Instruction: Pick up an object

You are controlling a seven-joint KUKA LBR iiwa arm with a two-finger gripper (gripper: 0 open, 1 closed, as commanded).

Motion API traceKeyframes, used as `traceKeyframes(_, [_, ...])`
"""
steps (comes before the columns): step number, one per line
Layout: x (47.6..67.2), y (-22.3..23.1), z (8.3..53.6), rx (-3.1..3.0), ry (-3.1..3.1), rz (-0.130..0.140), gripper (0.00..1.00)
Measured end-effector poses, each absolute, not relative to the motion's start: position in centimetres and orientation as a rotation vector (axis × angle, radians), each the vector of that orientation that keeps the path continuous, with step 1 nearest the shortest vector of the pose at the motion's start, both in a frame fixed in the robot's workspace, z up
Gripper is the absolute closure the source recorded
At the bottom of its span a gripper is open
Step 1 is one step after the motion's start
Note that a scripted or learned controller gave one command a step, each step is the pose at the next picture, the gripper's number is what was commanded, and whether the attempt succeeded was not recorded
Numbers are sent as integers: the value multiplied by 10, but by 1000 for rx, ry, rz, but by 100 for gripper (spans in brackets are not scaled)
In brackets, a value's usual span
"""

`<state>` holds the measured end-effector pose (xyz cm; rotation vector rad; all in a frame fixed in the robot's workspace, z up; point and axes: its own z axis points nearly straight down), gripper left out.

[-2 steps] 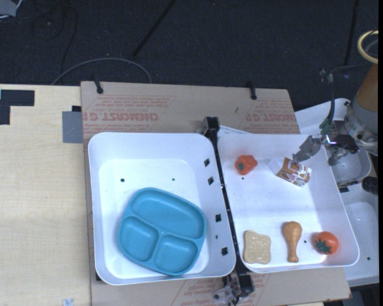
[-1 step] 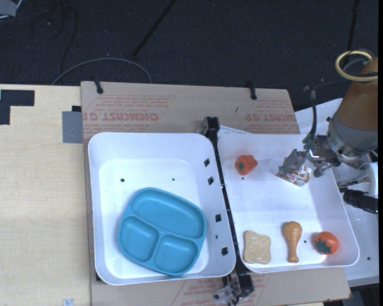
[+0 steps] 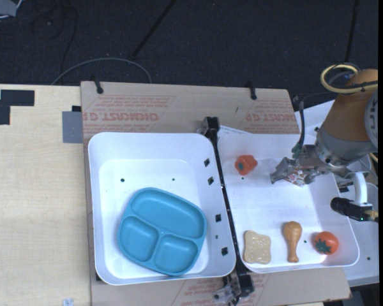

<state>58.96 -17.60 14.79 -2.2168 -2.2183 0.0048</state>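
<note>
Right bin [image 3: 268,190], white shallow plastic, holds a red-orange toy pepper [image 3: 246,164] at 10 o'clock; along the near wall a bread slice [image 3: 257,247], a tan drumstick [image 3: 293,239] with long axis 12–6, knob up, and a tomato [image 3: 325,242] at 5. Tool [image 3: 286,171] low at 1 o'clock; open or closed cannot be told. Left bin [image 3: 108,164] holds a blue three-compartment plate [image 3: 161,231].
</note>
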Motion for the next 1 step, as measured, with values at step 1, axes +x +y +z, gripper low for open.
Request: traceKeyframes(1, [594,-170,87,-2214,-2223,3,0])
